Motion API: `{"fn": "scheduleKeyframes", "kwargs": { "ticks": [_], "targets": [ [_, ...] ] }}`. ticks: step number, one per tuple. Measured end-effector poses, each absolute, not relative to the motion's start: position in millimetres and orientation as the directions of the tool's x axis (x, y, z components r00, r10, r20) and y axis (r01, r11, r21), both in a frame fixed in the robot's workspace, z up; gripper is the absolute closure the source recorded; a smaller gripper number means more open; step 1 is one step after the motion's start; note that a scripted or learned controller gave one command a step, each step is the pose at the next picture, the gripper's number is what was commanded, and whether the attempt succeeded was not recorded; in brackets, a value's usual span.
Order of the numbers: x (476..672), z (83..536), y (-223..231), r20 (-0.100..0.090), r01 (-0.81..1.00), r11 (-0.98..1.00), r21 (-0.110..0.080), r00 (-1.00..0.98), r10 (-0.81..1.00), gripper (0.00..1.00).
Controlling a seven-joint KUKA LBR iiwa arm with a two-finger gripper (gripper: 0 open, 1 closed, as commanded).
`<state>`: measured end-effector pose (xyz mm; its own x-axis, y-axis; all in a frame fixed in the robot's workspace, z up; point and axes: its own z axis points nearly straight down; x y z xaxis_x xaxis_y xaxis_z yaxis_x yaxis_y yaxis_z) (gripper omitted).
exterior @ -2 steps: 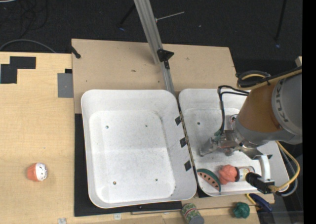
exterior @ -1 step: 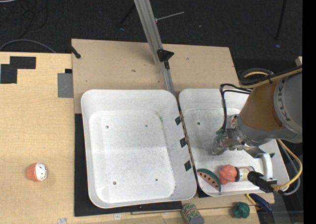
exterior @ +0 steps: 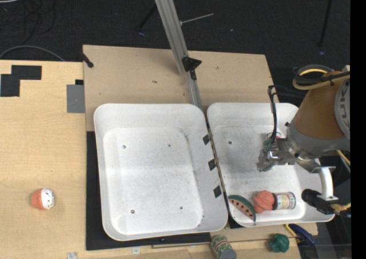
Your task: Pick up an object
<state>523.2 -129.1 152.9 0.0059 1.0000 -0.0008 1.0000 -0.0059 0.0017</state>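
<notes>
No writing can be read anywhere — the small bottle (exterior: 284,201) has a pale label, but its print is too small to make out. The bottle lies on its side by the near rim of the right bin (exterior: 240,120), touching a reddish ball (exterior: 263,200), with a watermelon-slice toy (exterior: 242,207) just left of them. The tool (exterior: 267,158) hangs over the bin floor above these three, apart from them; whether it is apart or together cannot be told

KUKA arm (exterior: 320,120): grey body, broad orange-brown band above wrist.
Metallic silver gripper (exterior: 267,158) assembly (small, shiny); black cable runs up from the wrist, yellow-black cable loop near the top, white bracket on lower side.
</notes>
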Motion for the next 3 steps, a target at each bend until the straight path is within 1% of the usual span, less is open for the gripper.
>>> {"fn": "scheduleKeyframes", "kwargs": {
  "ticks": [2,3],
  "targets": [
    [520.5,237.6,-128.3,0.000,1.000,0.002,0.002,-0.002,1.000,1.00],
    [544.7,225.4,-77.8,0.002,1.000,0.005,-0.002,-0.005,1.000,1.00]
  ]
}}
